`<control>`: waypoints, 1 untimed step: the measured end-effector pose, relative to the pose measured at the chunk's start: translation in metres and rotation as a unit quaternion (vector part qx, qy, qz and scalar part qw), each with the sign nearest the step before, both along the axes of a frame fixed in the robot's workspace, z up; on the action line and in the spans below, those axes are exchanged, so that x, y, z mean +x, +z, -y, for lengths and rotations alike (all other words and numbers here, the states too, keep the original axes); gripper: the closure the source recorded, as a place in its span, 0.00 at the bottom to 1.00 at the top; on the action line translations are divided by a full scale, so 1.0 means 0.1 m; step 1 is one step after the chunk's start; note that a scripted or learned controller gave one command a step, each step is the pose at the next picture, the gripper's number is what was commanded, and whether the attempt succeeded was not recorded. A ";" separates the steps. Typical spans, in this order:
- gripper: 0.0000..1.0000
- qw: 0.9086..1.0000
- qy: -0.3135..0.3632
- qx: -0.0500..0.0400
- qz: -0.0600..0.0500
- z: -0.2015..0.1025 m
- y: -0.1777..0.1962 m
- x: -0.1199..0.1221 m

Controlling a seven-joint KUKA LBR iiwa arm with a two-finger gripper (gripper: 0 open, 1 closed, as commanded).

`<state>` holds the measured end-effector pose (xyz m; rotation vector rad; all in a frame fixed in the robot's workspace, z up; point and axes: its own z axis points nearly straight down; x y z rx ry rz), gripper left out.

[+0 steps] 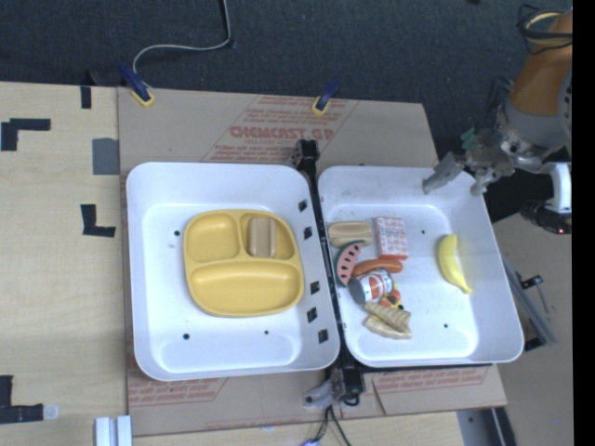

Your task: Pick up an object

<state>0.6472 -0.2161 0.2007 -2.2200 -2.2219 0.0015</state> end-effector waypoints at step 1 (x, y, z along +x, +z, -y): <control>0.00 1.000 0.000 -0.001 0.001 -0.23 -1.11 0.21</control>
